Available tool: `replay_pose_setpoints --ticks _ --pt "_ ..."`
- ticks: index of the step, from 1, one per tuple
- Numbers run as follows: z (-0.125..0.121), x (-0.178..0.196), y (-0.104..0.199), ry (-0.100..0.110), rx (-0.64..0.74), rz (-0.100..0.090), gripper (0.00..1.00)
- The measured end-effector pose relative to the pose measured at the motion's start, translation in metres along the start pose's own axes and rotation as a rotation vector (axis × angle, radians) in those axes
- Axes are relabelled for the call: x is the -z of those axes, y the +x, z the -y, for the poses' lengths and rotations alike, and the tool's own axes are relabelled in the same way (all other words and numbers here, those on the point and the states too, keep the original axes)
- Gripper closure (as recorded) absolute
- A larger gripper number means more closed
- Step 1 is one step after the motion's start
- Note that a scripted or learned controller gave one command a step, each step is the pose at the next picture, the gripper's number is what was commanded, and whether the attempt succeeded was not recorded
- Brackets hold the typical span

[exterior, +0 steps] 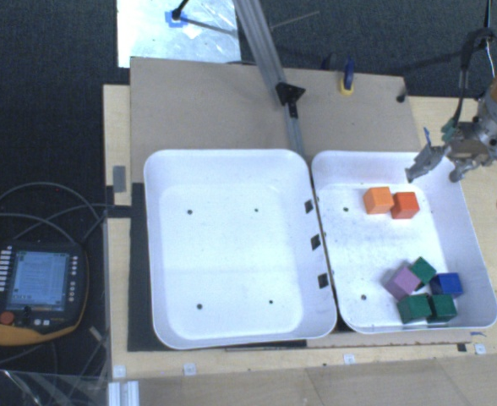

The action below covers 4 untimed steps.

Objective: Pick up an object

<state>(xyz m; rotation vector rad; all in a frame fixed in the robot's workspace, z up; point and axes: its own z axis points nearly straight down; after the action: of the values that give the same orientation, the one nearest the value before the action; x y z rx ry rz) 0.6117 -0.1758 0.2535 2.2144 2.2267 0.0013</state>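
Dark carpet surrounds a pale wooden bench [232, 100] that carries two shallow white plastic bins side by side. Nothing lies on the floor of the left bin [160, 227]. Within the right bin [472, 252] sit two groups of small blocks: toward the far end, a light orange cube [378, 200] touches a darker orange-red cube [405, 205] on its right; at the near right corner, a purple cube [402, 281], a dark green cube [423, 270], a blue cube [446, 284] and two more green cubes [426, 309] are packed close together. Reaching in from the right, the grey two-finger gripper [441, 166] hangs over the far right rim of the right bin, its two fingers spread apart with a plain gap between them and nothing in that gap. It is near the orange pair but touches neither of them. On the carpet to the left of the bench rests a handheld control pendant with a lit screen [33, 290].
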Motion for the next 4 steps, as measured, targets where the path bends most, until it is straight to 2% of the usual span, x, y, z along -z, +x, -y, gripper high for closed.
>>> replay_pose_setpoints --ticks 1,4 --pt "0.000 0.000 0.000 0.000 0.000 0.000 0.00" --pt "0.015 -0.159 0.010 0.005 -0.003 -0.001 0.00"
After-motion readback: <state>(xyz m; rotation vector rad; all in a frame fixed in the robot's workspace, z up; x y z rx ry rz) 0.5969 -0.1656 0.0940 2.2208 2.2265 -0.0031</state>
